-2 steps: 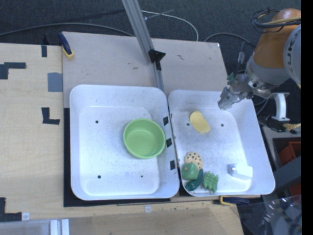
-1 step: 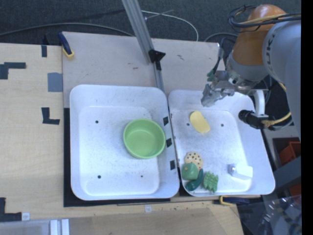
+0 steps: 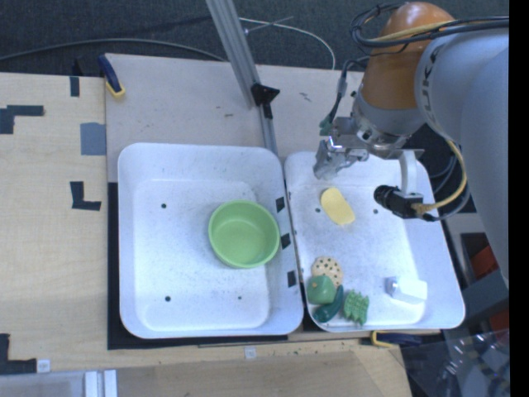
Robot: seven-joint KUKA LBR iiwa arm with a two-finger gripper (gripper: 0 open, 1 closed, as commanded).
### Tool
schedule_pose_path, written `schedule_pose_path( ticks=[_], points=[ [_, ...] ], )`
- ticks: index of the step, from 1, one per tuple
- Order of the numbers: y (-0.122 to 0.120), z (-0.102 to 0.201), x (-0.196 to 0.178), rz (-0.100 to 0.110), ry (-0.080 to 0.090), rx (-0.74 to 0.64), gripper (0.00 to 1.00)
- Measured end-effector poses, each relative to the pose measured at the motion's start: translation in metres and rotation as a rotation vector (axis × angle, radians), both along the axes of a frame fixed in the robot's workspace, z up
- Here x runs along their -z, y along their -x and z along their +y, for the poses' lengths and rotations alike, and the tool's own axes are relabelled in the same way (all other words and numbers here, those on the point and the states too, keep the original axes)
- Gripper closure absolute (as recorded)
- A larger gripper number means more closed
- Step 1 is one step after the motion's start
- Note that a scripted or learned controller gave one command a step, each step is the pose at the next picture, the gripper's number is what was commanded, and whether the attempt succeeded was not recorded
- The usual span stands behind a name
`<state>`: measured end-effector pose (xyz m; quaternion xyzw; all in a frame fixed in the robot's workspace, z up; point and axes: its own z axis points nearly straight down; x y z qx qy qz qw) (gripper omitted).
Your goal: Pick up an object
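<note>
**Gripper poised at the far end of the right bin, nothing in its grasp**

Your gripper [image 3: 331, 162] hangs over the far left corner of the right bin [image 3: 430, 246], its metal fingers pointing down and set close together, with nothing visible between them. How wide the gap is you cannot read exactly from this angle. Just below the fingertips, near but apart from them, lies a pale yellow object [image 3: 337, 206], flat on the bin floor.

Further toward you in the same bin, a cluster sits against the near left corner: a tan spotted piece [image 3: 327, 268], a green rounded toy [image 3: 323, 290] touching it, and a green leafy piece [image 3: 356, 306] just beside that. A small white block [image 3: 407, 289] rests near the bin's near right corner, well apart from the cluster.

In the left bin [image 3: 140, 222], you see a light green bowl [image 3: 243, 234] standing upright, toward that bin's right side.

The grey arm [image 3: 463, 81] with its orange band [image 3: 405, 48] reaches in from the right, cables looping around the wrist. A slanted metal post [image 3: 235, 44] rises from the bench behind the bins, and a blue and yellow clamp [image 3: 111, 75] lies on the bench's far left.
</note>
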<state>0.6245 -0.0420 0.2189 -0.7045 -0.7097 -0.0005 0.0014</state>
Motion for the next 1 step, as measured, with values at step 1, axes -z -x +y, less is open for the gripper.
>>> schedule_pose_path(
  ticks=[1],
  points=[
    [-0.0026, 0.0579, 0.0068, 0.002, 0.001, 0.000, 1.00]
  ],
)
